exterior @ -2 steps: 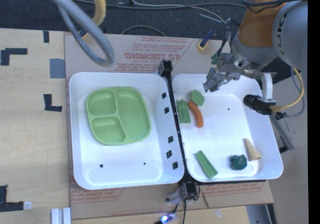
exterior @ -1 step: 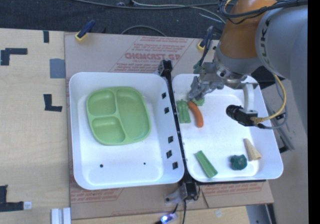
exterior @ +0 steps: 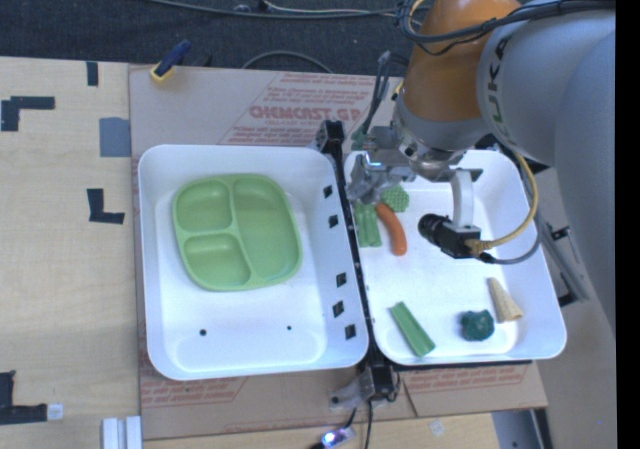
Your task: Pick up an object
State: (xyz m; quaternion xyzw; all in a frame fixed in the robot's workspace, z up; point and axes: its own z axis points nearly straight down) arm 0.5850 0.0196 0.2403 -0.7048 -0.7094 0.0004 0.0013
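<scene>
My gripper [exterior: 375, 182] hangs low over the upper left part of the right bin [exterior: 450, 287], beneath the orange wrist band. Just under it lie an orange carrot-like stick [exterior: 392, 228], a green stick [exterior: 367, 225] along the bin's left wall, and a green textured piece [exterior: 397, 199]. Whether anything sits between the gripper's metal parts is hidden by the wrist. Further down the right bin rest a green bar [exterior: 411, 327], a dark teal lump [exterior: 477, 324] and a beige cone-shaped piece [exterior: 505, 300].
The left bin [exterior: 170, 337] holds a light green divided plate [exterior: 236, 231]. A black divider with clips [exterior: 346, 257] runs between the bins. The bulky grey arm covers the right bin's upper right side. A black cable fitting [exterior: 447, 234] hangs near the carrot.
</scene>
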